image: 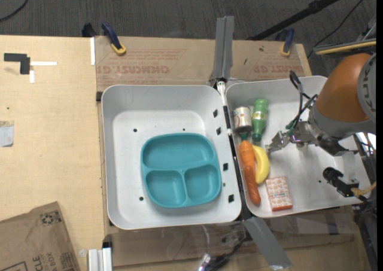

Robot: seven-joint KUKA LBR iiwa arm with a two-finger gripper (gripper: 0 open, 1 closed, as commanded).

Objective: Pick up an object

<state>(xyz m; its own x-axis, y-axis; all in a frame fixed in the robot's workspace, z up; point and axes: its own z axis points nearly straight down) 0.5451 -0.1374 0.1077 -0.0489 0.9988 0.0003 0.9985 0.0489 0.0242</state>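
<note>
My gripper [276, 142] hangs over the middle of the right bin [311, 195], just right of the banana [261, 163], and is open with nothing between its fingers. Beside the yellow banana lies an orange carrot [248, 170], along the bin's left wall. A silver can [242, 118] and a green bottle [259, 118] sit at the bin's back left. Near the front edge lies a small pink and white box [278, 193].
The left bin [119, 144] holds a teal divided plate [181, 169]. The arm's orange band [347, 93] and wrist cover the right bin's right side. Clamps and cardboard lie behind the bins.
</note>
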